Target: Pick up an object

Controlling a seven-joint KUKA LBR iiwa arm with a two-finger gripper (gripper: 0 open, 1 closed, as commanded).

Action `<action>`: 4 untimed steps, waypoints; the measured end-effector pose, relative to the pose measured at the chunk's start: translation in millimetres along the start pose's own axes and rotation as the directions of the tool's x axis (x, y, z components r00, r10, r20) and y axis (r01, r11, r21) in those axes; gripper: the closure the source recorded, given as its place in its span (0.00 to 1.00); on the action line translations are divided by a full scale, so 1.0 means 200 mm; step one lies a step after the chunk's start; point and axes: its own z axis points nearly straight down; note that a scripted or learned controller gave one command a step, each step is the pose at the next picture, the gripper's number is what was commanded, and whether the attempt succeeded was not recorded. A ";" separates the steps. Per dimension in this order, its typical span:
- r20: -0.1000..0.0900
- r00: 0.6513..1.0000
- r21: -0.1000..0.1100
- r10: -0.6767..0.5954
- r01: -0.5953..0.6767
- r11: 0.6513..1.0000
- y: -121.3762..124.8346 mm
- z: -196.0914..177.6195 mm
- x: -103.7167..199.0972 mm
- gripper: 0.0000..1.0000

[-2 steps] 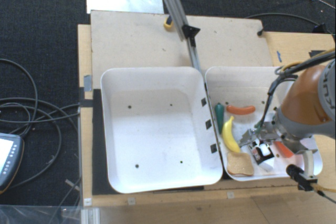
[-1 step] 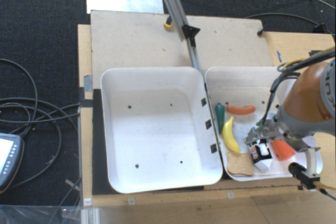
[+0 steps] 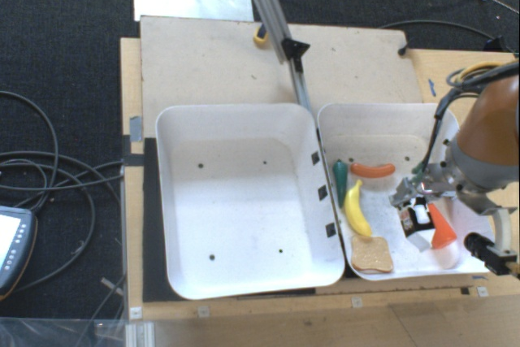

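The right bin (image 3: 382, 119) holds several items. An orange-red sausage (image 3: 372, 170) lies near the middle, with a green pepper-like piece (image 3: 340, 173) to its left by the dividing wall. Below them are a yellow banana (image 3: 356, 209) and a slice of toast (image 3: 372, 254) at the front rim. An orange and white bottle (image 3: 443, 235) lies at the front right, with a small black and white box (image 3: 417, 221) against its left side. My gripper (image 3: 416, 197) hangs low over the box and the bottle's top, and the wrist hides part of both.
The left bin (image 3: 175, 199) sits beside the right one, sharing a wall with black clips (image 3: 322, 193). A slanted metal pole (image 3: 272, 8) crosses the board behind the bins. Cables and a pendant lie on the floor to the left.
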 end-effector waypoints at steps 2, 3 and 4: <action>-0.002 1.000 0.004 -0.005 0.005 1.000 0.14 -0.33 0.24 1.00; -0.004 1.000 0.005 -0.005 0.005 1.000 0.26 -0.29 0.51 1.00; -0.005 1.000 0.004 -0.006 0.006 1.000 0.35 -0.35 0.78 1.00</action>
